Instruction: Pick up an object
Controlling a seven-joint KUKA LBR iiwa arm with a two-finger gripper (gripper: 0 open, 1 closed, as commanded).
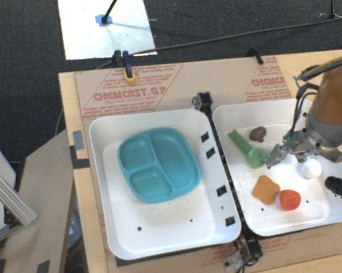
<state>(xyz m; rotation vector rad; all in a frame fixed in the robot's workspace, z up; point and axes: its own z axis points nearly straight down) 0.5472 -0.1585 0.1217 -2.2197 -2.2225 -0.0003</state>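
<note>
Robot lab bench set up for picking trials

Two white bins (171,241) sit side by side on a protective sheet printed CHEMCAST GP (130,94); behind it hangs black cloth (223,9), left of it an aluminium frame rail (5,193), right of it the grey-and-orange arm (337,103).

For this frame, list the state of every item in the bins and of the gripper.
Teal divided plate: flat in left bin, nothing on it.
Green cup: on its side, right bin.
Brown lump: loose, beside the cup.
Orange piece: loose.
Red object: loose, next to orange piece.
White ball: loose.
Gripper: beside green cup, grasp unclear.
</note>
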